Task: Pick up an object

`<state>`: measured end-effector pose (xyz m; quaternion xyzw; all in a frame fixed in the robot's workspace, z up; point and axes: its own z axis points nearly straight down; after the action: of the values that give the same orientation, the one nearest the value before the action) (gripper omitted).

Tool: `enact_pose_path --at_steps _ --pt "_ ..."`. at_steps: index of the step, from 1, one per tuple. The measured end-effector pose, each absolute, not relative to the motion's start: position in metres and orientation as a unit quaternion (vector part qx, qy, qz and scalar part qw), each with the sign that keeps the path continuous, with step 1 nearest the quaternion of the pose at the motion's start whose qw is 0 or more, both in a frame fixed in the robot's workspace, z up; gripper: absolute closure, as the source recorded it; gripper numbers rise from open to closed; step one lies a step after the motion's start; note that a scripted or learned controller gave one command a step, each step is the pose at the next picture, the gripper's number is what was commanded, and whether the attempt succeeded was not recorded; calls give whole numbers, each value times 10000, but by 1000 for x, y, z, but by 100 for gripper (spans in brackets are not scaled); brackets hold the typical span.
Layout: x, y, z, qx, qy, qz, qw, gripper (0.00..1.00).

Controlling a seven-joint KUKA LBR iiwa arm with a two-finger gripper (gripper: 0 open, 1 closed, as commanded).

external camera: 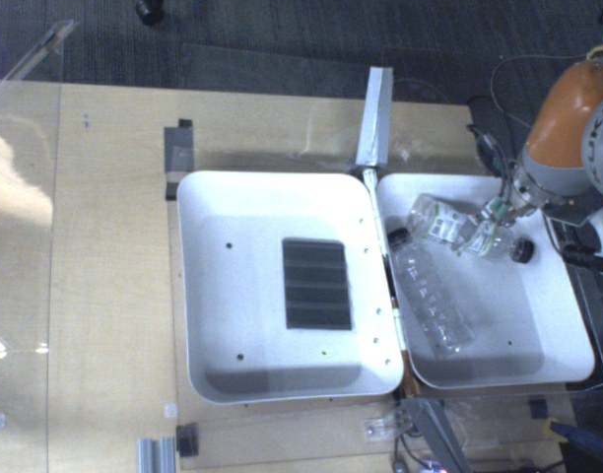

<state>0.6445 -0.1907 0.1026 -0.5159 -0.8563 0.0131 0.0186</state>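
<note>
While the arm reaches in from the right over the bench, its gripper hangs low in the far part of the right bin, at the right end of a clear plastic bottle. Glare and the see-through plastic blur that spot, so I cannot tell how wide the claw stands or whether it has hold of the bottle. This bottle lies across the far half of the right bin, running left to right, with a pale label patch near its middle. A second clear bottle lies nearer in the same bin, slanting from the far left corner region down toward the near middle. The left ends of the two bottles come close together beside the bin's left wall. A small black cap sits there, just by the wall, and I cannot tell which bottle it belongs to. The right and near right parts of this bin's floor show bare white.

The left bin holds a single thing, a dark ribbed rectangle lying flat a little right of the bin's centre, its long sides running far to near, well apart from every wall. The two bins touch along their shared edge, and a grey metal bar rises from the bench at the far end of that seam
</note>
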Motion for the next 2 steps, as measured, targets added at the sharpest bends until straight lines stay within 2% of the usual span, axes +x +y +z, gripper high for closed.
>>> enact_pose_path --at_steps 1,2 --pt "657 -190 102 -4927 -8696 192 278 0" --pt "659 -190 102 -4782 -8777 180 242 0"
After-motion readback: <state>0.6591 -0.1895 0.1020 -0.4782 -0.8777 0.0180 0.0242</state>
